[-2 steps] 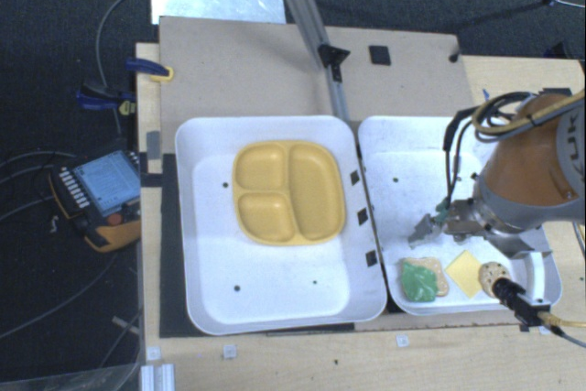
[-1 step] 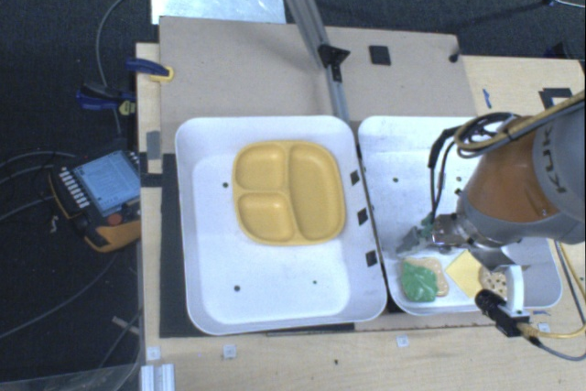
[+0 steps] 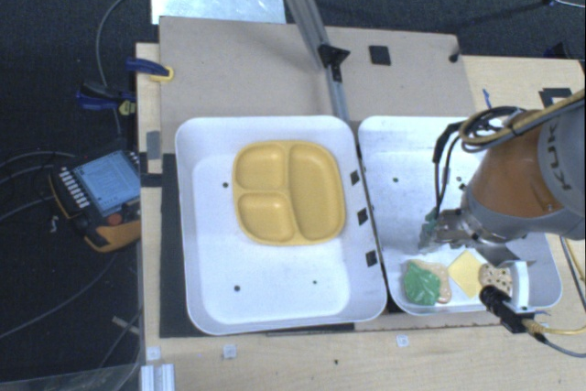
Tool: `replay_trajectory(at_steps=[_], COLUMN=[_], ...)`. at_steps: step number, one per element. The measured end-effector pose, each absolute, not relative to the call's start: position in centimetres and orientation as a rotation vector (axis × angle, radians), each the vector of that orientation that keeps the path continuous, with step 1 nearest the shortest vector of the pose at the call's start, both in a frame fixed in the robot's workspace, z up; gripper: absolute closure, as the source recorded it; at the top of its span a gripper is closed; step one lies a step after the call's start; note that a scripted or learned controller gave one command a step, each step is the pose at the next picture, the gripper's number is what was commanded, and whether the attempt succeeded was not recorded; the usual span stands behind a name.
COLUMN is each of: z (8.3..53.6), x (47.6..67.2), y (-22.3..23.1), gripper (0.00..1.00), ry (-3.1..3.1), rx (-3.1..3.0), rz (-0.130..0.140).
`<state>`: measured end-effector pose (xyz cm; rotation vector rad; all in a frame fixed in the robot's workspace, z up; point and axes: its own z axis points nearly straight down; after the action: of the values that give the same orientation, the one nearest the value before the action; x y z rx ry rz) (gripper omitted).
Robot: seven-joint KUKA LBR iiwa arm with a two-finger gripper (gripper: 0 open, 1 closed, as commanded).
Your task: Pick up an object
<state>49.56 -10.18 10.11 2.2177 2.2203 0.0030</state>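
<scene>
just below gripper [image 3: 438, 232]: green object [image 3: 421, 283]

I see the tray [image 3: 289, 191] lying in the left bin [image 3: 206, 288]. In the right bin [image 3: 394, 160], three small items sit at the near edge, under the arm [image 3: 522, 183].

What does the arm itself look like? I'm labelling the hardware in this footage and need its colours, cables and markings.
The arm is bulky and rounded, with an orange band above a grey wrist section. Black and yellowish cables loop along its upper left side. A dark letter marking sits on the grey shell near the right edge. The gripper is a small grey metal assembly.
</scene>
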Motion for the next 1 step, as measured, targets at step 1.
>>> replay_trajectory(at_steps=[1], z=[15.32], x=[50.69], y=[-10.51], gripper=[1.0], ry=[2.223], rx=[2.213], rz=[0.005])
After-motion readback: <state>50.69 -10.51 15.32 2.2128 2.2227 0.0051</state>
